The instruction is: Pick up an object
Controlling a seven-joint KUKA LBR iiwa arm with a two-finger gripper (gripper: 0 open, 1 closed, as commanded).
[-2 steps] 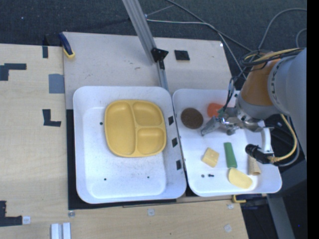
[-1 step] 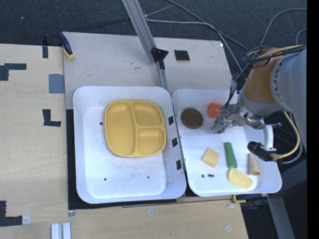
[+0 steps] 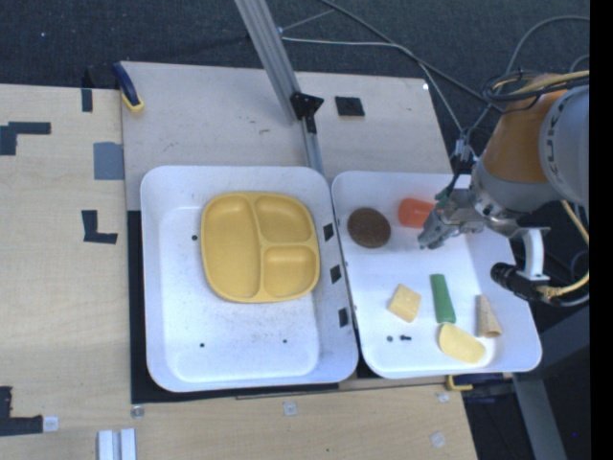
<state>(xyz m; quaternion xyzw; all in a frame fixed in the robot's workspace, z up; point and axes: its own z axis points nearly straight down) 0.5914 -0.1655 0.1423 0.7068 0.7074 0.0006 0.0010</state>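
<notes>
Here the end effector [image 3: 433, 235] hangs just beside the orange piece [image 3: 414, 212]

Six small objects are seen in the right bin [image 3: 517, 357]. A brown disc [image 3: 368, 227] lies flat at ten o'clock. An orange piece [image 3: 415, 212] lies just beside it at twelve, partly hidden. A pale yellow cube [image 3: 404, 303] sits near the centre. A green stick [image 3: 442, 298] lies lengthwise just beside it. A yellow wedge [image 3: 462, 344] lies at six, and a tan piece [image 3: 488, 316] at four.
</notes>
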